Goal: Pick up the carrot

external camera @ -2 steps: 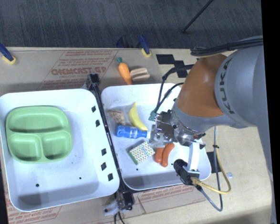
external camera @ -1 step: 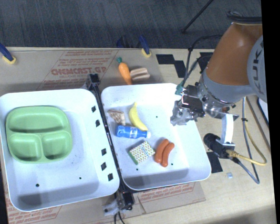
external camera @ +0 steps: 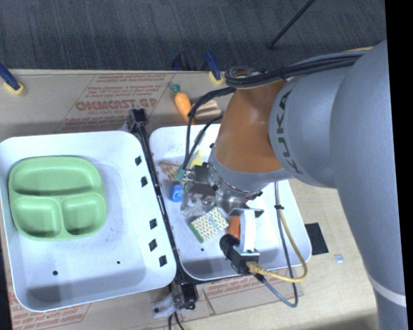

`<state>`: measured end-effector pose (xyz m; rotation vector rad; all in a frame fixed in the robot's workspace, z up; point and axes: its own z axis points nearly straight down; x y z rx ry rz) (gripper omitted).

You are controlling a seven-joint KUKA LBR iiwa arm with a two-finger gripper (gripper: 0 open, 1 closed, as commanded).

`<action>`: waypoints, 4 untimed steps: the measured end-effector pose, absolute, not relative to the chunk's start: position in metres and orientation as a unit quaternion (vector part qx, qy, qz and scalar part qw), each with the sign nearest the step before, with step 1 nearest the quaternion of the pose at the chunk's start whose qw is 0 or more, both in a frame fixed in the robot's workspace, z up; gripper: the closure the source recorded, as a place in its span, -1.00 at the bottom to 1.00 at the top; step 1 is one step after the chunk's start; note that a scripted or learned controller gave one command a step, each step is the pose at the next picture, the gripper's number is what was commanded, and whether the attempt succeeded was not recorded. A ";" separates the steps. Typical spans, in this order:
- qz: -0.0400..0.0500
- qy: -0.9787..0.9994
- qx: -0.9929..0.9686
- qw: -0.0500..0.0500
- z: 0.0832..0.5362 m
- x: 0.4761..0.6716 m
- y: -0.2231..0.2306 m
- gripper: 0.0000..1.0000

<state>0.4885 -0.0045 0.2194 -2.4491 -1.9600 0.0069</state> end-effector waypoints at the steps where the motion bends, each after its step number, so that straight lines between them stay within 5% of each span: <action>1: 0.003 -0.483 -0.876 0.002 0.191 0.476 0.062 1.00; 2: 0.002 -0.299 -0.954 0.001 0.205 0.476 0.017 1.00; 4: 0.003 -0.253 -0.967 0.001 0.199 0.475 0.162 1.00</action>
